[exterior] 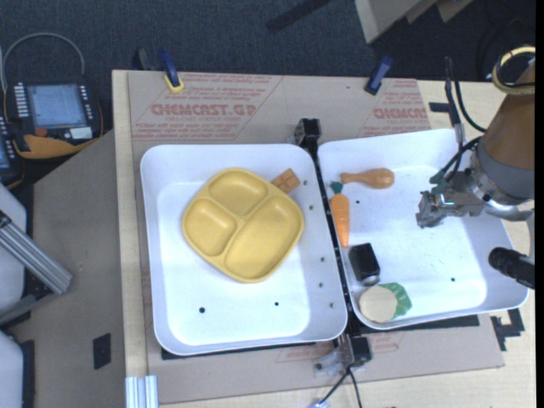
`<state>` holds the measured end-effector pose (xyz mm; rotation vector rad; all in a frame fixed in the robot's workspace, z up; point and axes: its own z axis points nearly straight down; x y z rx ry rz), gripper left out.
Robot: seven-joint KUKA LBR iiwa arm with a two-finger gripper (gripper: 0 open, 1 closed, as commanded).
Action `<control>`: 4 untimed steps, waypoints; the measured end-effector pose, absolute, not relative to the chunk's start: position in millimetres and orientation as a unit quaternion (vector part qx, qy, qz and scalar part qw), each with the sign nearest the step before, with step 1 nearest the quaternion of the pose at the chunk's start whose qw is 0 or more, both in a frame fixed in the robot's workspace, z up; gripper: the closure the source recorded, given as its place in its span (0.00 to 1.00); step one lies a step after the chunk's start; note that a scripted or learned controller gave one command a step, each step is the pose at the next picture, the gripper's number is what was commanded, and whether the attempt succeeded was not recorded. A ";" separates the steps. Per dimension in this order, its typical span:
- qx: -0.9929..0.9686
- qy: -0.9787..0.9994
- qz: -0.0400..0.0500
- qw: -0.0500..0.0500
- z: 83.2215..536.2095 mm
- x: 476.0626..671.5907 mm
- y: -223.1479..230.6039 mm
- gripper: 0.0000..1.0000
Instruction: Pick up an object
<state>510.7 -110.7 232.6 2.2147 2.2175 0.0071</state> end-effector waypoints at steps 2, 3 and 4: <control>0.705 0.709 0.000 -0.002 245.4 522.8 -65.5 1.00; 0.705 0.709 0.000 0.000 239.3 534.1 -22.6 1.00; 0.705 0.709 0.001 0.000 245.1 537.9 29.5 1.00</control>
